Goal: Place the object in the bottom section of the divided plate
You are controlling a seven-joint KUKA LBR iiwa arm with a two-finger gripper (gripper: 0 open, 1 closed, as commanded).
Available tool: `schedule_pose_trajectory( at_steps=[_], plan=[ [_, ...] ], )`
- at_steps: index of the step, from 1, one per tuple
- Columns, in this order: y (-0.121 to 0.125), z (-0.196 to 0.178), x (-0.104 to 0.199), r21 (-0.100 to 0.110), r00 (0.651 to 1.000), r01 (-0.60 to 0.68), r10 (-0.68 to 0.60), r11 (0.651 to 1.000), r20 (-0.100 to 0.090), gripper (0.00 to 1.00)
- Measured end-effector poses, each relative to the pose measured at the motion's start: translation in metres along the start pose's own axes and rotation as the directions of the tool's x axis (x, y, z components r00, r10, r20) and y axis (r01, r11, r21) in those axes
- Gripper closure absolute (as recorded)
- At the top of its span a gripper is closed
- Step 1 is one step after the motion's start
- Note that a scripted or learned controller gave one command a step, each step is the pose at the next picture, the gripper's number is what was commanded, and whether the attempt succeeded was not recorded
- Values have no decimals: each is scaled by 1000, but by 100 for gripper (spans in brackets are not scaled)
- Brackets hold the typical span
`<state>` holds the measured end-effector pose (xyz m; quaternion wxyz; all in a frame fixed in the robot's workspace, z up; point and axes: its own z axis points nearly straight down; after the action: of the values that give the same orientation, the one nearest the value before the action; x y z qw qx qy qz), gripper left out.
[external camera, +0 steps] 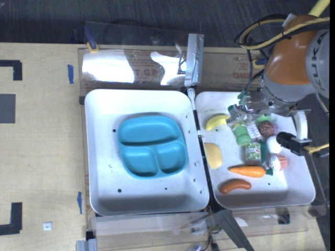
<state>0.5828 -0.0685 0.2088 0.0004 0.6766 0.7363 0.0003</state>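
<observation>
A blue divided plate (124,156) lies in the left white bin (99,114), with one wide section at its far side and two smaller ones at its near side; nothing lies on it. My gripper (242,114) hangs low over the far part of the right bin (303,192), below the orange-banded wrist (290,61). It sits just above a green toy piece (242,136) and right of a yellow banana-like toy (215,122). The toys crowd around its tip, so I cannot make out whether it touches any of them.
The right bin also holds a pale yellow piece (213,155), a carrot (247,171), a brown sausage (235,186), a green speckled piece (253,151), a dark red berry (267,127) and a white and red toy (277,161). A ridge (198,140) separates the bins.
</observation>
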Motion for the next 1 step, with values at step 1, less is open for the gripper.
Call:
schedule_pose_trajectory(
  at_steps=[1],
  plan=[
    [-5,25,64,5,998,67,-67,998,-2,100]
  ],
)
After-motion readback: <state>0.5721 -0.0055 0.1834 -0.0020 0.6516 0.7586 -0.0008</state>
